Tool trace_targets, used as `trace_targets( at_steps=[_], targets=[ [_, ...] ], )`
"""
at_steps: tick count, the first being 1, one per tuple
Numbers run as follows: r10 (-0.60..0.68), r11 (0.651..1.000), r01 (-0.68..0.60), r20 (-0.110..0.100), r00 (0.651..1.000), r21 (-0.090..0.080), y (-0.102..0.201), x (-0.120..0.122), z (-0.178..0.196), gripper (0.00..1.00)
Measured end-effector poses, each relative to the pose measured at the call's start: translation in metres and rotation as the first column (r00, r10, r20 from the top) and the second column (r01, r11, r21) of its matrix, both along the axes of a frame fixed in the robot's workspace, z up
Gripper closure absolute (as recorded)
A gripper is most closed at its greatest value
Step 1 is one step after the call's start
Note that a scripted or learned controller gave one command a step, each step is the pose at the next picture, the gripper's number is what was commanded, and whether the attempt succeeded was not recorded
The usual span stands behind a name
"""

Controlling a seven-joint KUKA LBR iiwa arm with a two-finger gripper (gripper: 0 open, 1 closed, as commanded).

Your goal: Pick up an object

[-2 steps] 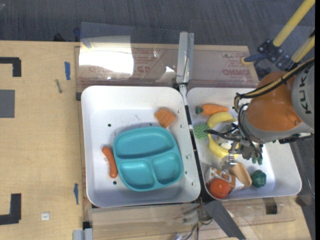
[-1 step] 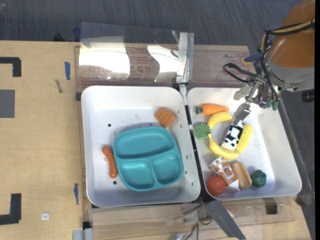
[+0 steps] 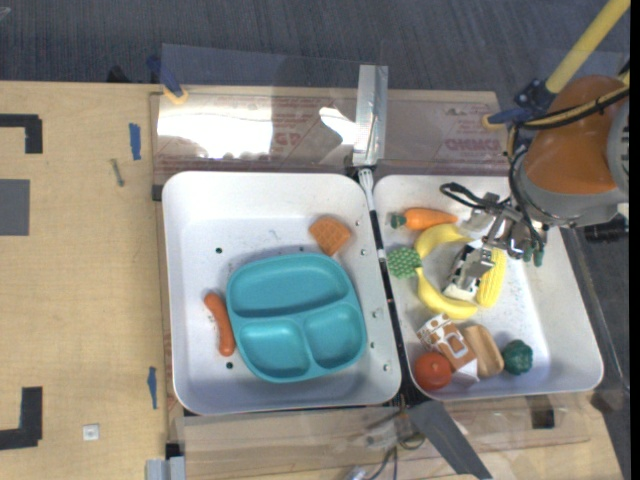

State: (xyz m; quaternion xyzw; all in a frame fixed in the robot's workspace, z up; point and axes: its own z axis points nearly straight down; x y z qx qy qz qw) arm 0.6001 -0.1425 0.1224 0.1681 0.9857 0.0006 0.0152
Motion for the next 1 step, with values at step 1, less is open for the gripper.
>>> trace_targets(
  at_steps=[1],
  targets=[
    [0.054,0.999,-0.054,0.017,0.998,-0.005,-0.0624,0.0025,-0.0116,0.0]
  ],
)
